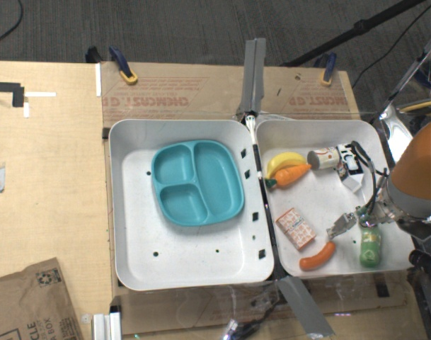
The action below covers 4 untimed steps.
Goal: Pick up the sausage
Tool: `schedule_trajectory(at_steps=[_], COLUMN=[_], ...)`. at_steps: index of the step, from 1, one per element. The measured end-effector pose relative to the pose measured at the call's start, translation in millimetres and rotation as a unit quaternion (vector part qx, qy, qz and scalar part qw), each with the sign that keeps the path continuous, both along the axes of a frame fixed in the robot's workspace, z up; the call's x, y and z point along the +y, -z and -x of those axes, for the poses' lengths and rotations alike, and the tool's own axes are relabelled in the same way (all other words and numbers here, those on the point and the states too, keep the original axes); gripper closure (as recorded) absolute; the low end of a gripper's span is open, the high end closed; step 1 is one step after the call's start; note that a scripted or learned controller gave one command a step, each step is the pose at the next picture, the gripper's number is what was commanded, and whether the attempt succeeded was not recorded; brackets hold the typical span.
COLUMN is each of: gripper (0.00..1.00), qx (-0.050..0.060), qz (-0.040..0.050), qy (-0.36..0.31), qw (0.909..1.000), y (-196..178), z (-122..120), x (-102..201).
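Here you are looking down on a bench [45, 190] with two shallow white bins side by side. The left bin [130, 246] carries a teal divided plate [198, 182]. The right bin [286, 261] is where your work sits. The grey arm [413, 183] with its orange band comes in from the right edge, and its gripper [341, 225] hangs low over the right bin's lower middle.

The sausage [318, 256] lies near the front wall of the right bin, just below and a little to the left of the gripper, close but apart from it. Its long axis runs at a slant, lower left to upper right, with the upper end nearest the gripper. Whether the fingers are apart or together cannot be told from this height.

Room is tight, in my judgement. A green bottle [370, 247] stands just right of the sausage, a small pink box [296, 228] lies just up and left, and the bin wall is close in front. Farther back are a banana [284, 162], a carrot [291, 175] and a small upset bottle [324, 158], well apart from the sausage.
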<state>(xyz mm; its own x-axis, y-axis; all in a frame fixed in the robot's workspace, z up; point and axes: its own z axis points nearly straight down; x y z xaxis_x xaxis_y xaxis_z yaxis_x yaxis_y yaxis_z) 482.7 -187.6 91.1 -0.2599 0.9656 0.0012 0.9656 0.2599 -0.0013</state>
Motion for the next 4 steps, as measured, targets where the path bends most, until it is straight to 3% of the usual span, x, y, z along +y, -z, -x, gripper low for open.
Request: schedule_trajectory(at_steps=[1,2,3,4], gripper=[0.00,1.00,0.00,0.00], qx=[0.000,-0.002,-0.002,-0.001], qz=[-0.0003,-0.0001,-0.0001,-0.0014], qy=[-0.194,-0.192,-0.192,-0.258], qw=[0.9810,0.9813,0.9813,0.9661], y=[-0.1,-9.2,-9.1,0.0], z=[5.2,4.2,4.2,1.5], x=[33.1,32.6,32.6,-32.2])
